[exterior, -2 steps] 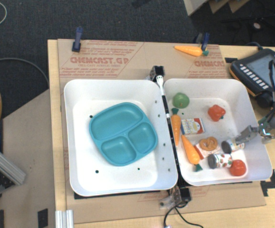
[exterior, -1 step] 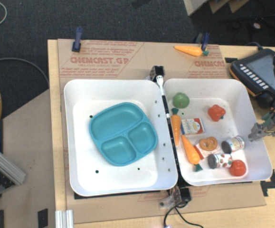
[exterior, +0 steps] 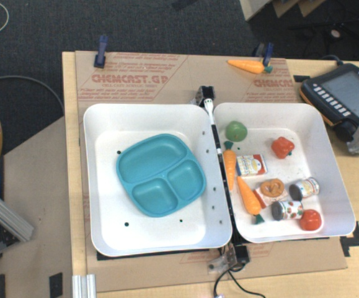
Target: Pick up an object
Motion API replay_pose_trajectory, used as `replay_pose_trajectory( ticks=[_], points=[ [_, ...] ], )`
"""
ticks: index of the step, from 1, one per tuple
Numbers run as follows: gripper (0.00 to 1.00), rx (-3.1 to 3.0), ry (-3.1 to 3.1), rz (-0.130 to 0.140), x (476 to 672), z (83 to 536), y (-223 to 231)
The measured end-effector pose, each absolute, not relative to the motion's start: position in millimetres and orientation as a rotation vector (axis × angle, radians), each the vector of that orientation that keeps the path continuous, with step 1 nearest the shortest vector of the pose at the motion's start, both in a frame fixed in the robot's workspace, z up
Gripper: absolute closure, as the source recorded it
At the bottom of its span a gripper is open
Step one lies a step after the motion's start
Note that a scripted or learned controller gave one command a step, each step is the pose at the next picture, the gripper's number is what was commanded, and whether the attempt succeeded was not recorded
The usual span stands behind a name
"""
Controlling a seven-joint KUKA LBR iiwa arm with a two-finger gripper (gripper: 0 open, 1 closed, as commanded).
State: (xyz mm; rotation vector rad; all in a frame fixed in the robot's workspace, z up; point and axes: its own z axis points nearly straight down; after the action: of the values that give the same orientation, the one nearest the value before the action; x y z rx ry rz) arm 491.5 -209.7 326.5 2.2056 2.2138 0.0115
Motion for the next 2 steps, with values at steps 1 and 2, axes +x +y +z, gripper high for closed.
replay_pose_trajectory(
  ticks=[1, 2],
  points=[
    [1.0, 2.2, 2.233, 0.014, 480.7, 397.1, -74.7],
    [1.0, 2.218, 2.229, -0.002, 479.4, 376.4, -34.0]
  ],
)
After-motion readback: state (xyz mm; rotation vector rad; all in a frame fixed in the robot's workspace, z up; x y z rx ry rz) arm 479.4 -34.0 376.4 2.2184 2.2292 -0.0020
